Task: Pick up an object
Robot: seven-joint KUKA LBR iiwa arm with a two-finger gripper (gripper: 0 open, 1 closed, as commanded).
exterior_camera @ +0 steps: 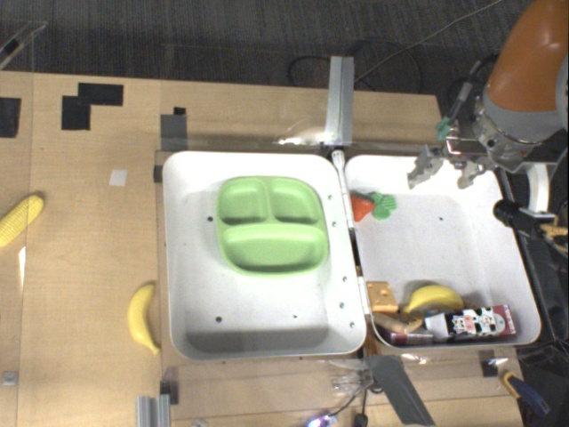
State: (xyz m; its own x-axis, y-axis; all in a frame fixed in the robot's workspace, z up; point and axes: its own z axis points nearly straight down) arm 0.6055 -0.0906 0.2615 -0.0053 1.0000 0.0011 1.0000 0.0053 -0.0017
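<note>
Hovering over the upper right part of the right bin (444,265) — the pincer (443,173), fingers spread apart and holding nothing, one grey fingertip pointing down-left and the other sitting further right by the rim. Reaching in from the right on the grey arm (520,140) with its orange band (533,56).

Lying against the left wall of that bin, well apart from the pincer: a small red strawberry toy (362,208) with a green leafy top (383,206) pointing right. Crowding the lower edge of the same bin — a yellow banana (433,299), a tan block (382,298) just to its left, and a carton with a black-and-white cow pattern (467,325) lying on its side beneath the banana, touching it.

Sitting in the middle of the left bin (191,238): a green divided plate (270,223), two small compartments above one wide one.

Resting on the wooden surface (80,265) outside the bins: a second banana (142,317) just beside the left bin's lower left corner, and an ear of yellow corn (20,221) near the far left edge. Showing along the top left of the surface, several black squares (89,103).
</note>
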